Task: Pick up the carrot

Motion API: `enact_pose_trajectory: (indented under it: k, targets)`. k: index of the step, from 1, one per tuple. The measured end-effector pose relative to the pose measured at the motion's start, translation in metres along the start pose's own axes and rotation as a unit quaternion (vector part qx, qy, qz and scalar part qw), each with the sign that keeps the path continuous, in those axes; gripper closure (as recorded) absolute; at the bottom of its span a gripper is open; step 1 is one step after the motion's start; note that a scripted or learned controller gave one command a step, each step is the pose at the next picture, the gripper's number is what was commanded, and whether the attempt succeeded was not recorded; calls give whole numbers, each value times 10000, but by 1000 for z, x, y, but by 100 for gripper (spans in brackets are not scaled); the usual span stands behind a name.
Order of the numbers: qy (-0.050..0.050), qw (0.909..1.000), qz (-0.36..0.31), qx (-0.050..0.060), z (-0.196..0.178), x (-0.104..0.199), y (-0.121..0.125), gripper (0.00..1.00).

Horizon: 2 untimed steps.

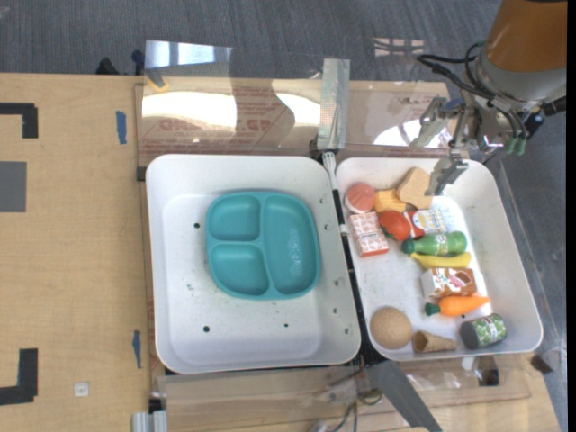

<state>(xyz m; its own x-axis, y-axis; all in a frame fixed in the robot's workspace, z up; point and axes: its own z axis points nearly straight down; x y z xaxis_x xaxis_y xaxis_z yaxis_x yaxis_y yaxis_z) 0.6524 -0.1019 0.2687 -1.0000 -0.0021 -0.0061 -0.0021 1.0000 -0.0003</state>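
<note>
The carrot (461, 305) is orange with a small green end. It lies on its side low in the right bin (513, 241), between a small brown carton (447, 282) and a dark green can (483, 331). My gripper (447, 173) hangs over the far edge of that bin, just right of a tan bread wedge (415, 187). It is well back from the carrot and nothing hangs from it.
The right bin is crowded: a red round slice (361, 196), a tomato (396, 226), a red-and-white carton (369, 235), a green bottle (441, 243), a banana (443, 261), a bread roll (391, 327) and a cone (434, 341). A teal divided plate (264, 244) lies in the left bin (171, 268).
</note>
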Motion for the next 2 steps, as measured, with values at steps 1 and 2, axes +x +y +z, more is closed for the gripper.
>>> enact_pose_trajectory:
  k: [1, 2]
  targets:
    - [61, 9999, -154, -11, 117, 79, 0, 0]
    - [-12, 9989, 476, 1, 174, 133, -6, 0]
